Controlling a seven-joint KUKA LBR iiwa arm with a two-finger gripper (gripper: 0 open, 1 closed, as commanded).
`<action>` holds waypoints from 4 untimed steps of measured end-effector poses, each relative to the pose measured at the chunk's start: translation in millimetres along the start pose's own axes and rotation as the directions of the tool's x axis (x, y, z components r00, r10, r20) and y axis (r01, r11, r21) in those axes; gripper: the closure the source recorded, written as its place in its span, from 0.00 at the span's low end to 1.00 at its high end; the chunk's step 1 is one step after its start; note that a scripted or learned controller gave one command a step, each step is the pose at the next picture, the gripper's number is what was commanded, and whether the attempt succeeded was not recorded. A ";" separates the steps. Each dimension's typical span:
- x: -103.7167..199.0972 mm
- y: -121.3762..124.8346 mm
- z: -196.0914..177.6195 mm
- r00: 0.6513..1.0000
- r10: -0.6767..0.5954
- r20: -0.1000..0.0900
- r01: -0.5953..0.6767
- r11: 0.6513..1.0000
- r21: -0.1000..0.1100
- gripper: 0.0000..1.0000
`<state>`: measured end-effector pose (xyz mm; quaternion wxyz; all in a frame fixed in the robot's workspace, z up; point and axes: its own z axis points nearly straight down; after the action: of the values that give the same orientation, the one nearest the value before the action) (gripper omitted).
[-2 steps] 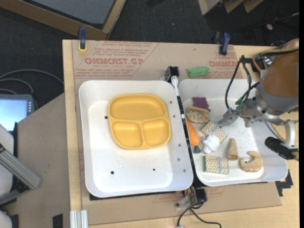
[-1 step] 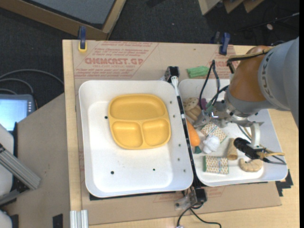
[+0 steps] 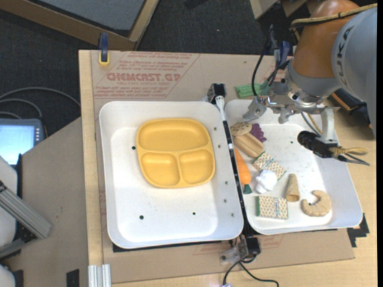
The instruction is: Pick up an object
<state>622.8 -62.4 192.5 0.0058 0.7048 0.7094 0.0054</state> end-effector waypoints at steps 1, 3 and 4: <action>-43.1 -12.3 52.2 1.000 0.011 0.000 -0.011 1.000 0.022 0.00; -58.4 -148.1 101.5 1.000 0.016 -0.001 -0.016 1.000 0.013 0.00; -32.7 -90.2 102.7 1.000 0.003 0.001 -0.003 1.000 0.005 0.00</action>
<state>534.5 -95.7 88.4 0.0046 0.7059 0.7083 0.0032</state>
